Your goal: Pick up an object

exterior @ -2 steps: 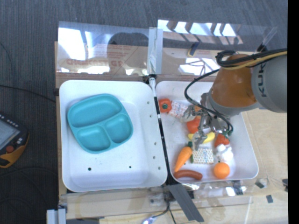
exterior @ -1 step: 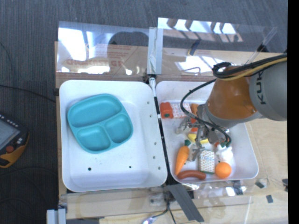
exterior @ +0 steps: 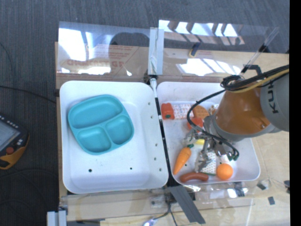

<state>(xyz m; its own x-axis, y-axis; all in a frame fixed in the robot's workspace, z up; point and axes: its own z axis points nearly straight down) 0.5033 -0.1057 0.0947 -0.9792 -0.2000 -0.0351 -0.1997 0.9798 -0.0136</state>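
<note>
Where "KU" shows on the arm [exterior: 277,102], whether its jaws are wide or narrow cannot be told.

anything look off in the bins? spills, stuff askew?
Nothing stands out. The teal divided plate lies flat in the left bin. The right bin holds a loose jumble: carrot, sausage, orange, all inside its walls. The gripper is down among them.

Divided plate [exterior: 100,124] in left bin [exterior: 113,180]; carrot [exterior: 182,160] in right bin [exterior: 251,169].
</note>
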